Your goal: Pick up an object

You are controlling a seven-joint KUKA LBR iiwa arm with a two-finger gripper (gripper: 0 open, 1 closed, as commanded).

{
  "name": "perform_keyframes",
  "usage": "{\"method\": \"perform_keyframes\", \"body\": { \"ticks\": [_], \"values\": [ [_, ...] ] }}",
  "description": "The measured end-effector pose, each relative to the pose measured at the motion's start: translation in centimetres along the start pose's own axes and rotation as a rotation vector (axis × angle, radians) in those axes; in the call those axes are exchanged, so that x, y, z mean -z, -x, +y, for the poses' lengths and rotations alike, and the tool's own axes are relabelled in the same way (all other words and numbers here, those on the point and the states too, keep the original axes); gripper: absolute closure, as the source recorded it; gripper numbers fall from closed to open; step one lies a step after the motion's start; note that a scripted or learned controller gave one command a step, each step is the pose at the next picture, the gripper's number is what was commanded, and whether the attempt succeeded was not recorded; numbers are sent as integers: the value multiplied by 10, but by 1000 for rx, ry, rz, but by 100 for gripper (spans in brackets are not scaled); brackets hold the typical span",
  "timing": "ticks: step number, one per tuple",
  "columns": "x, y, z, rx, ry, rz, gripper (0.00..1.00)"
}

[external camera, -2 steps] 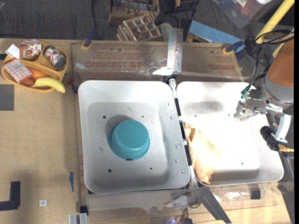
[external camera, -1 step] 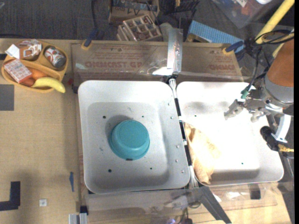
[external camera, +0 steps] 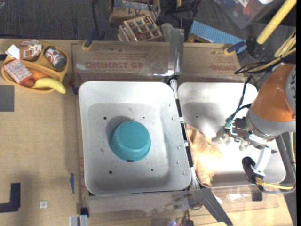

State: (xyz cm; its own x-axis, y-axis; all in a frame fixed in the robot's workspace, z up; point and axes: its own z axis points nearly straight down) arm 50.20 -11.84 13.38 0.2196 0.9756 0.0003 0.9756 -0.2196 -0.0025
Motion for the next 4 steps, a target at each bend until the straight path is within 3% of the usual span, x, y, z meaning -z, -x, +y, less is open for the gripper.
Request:
{"method": "perform_keyframes", "body": {
  "ticks": [1, 2, 3, 4],
  "values": [
    [38, 84, 52, 102, 4, -2, 0],
    [48, 35, 20, -227, -2, 1, 0],
    [-44, -23, 44, -152, 6, 0, 0],
    [19, 34, 70, -26, 4, -2, 0]
  ]
}}
